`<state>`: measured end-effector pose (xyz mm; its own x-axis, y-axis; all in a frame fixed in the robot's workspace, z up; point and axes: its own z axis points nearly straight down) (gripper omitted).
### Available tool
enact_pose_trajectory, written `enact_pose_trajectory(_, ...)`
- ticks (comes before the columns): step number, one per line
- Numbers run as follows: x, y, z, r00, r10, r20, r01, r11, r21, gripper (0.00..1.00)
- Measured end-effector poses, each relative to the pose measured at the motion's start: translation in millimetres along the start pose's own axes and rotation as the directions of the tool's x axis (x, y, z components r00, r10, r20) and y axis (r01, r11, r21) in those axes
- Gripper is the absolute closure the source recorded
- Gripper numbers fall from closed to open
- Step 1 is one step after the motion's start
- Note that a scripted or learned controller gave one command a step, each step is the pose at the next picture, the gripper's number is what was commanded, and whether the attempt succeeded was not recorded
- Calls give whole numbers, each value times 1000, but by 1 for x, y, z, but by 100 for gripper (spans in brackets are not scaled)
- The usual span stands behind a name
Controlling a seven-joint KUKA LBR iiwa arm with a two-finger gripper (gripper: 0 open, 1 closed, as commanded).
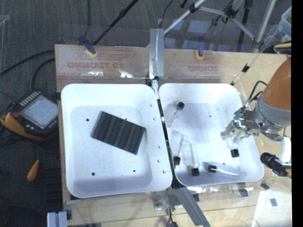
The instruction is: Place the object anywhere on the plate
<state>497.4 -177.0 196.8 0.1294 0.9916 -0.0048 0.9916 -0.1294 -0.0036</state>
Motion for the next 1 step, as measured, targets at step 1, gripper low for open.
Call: enact_pose_trajectory(1,77,43,-6,990,-139,-2,139,990,-1,100)
